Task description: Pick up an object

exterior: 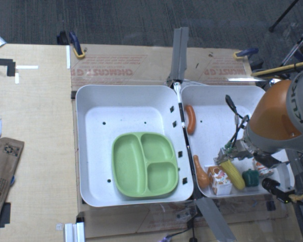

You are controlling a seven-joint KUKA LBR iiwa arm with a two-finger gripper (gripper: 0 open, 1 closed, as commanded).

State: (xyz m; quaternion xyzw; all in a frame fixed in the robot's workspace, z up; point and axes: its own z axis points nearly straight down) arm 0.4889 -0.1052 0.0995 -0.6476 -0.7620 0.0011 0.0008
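Cardboard (1, 178) sits at the far left of the bench, brown with a recycling mark on it, and a bit of black and white tape (10, 67) is stuck to the wood further up. Moving right you hit the left bin (91, 135), which has a light green divided plate (144, 164) lying flat in its lower half, three compartments, nothing in them. A grey bar (180, 54) runs up from where the two bins meet.

Then the right bin (212, 97), where all the pickable stuff is. An orange-red sausage (190, 119) lies near the dividing wall, well apart from the rest. Down in the lower part there's a carrot (200, 172) close to the wall, a small red and white carton (220, 180) just beside it, a yellow corn cob (234, 175) touching the carton's right side, and a little dark green item (251, 177) further right that I can't make out properly.

The gripper (227, 153) is right above the top end of the corn cob, with the arm's orange band (275, 115) looming over the right side of the bin. Honestly can't tell what state the gripper is in, or whether it has hold of anything; it's too small and cluttered there.
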